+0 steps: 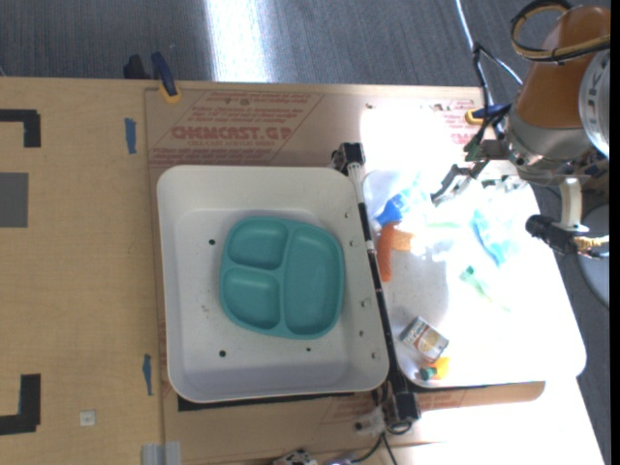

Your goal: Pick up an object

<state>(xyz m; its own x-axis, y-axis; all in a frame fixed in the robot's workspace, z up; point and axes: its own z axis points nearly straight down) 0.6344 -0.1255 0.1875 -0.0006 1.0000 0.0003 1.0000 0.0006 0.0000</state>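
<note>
Above the right white bin's (572,352) far edge, the gripper (453,184) hangs, finger state indeterminable. Nearest candidate, the blue plastic piece (390,208), lies just left and slightly nearer, touching the orange block (386,250).

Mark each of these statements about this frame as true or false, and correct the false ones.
1. A teal divided plate lies in the left bin. True.
2. The plate has two compartments. False: it has three.
3. The small objects lie in the right bin. True.
4. An orange object lies at the right bin's far right edge. False: it lies by the left wall, near the divider between the bins.
5. The gripper hangs over the left bin. False: it is over the right bin, near its top.
</note>
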